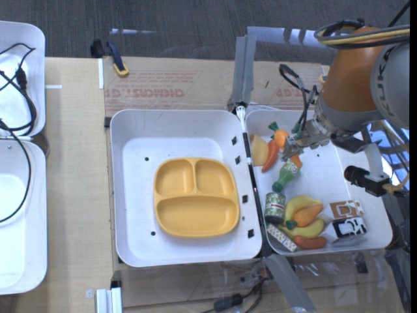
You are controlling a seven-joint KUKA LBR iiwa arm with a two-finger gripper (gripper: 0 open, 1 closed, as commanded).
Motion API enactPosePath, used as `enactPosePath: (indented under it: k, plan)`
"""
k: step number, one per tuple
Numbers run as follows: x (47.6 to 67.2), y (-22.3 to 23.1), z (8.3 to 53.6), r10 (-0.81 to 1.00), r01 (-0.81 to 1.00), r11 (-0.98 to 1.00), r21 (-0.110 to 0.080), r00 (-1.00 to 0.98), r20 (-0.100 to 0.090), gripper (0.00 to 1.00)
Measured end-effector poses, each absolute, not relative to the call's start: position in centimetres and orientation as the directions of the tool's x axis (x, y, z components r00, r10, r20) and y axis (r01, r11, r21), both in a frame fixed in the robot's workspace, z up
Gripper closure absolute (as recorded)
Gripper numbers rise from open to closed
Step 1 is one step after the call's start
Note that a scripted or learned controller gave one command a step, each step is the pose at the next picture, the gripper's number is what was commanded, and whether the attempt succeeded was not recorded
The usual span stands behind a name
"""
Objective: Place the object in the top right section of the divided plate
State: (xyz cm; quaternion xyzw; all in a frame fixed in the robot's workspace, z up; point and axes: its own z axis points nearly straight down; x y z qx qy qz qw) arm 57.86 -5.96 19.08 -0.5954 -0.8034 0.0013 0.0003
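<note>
Pincer (294, 150), grip state unclear, hovers over upright orange carrot (281, 137), green top up.

Robotics lab or test cell. Wooden surface (71, 175) carries two shallow white bins (124, 175) side by side, metal framing (242, 70) between them. Industrial grey-and-orange arm (355, 70) overhead. Loose black cables (16, 103) at left, toy food (303, 217) for handling trials, dark carpet (163, 12) behind.
</note>
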Motion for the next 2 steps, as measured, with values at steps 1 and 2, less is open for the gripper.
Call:
enactPosePath:
  k: [1,2]
  plan:
    - [55.24,4.02,19.1,0.869,0.869,0.495,-0.002,-0.495,0.0,1.0]
    - [55.24,3.99,19.1,0.869,0.869,0.495,-0.002,-0.495,0.0,0.0]
